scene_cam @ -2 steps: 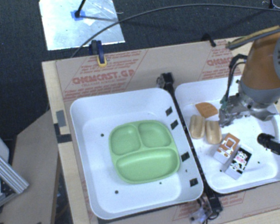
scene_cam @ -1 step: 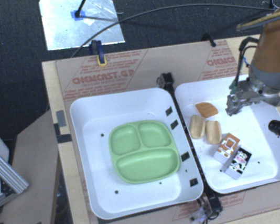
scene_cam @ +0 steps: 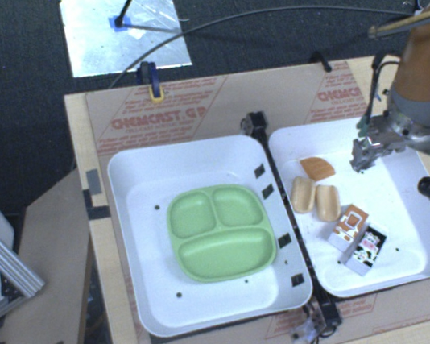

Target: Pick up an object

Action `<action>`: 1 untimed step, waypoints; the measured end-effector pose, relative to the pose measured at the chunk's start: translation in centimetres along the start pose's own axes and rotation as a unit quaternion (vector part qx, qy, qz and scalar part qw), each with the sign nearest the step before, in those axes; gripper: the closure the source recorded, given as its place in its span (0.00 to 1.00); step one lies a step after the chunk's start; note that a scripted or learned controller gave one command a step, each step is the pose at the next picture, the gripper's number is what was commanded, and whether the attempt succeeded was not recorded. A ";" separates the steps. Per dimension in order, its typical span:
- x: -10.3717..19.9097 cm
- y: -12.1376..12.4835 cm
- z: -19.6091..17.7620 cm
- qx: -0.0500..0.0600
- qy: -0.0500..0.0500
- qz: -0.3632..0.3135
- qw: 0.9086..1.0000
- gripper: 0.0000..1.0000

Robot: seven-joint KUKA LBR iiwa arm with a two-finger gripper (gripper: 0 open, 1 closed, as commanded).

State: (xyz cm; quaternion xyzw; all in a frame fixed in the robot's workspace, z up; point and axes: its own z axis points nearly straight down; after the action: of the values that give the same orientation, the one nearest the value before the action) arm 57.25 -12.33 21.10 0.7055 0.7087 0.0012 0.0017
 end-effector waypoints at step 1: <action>4.9 -1.7 0.6 0.002 0.001 -0.002 1.000 1.00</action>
State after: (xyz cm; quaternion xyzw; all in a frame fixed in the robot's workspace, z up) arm 55.53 -7.40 20.47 0.7038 0.7104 0.0006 -0.0004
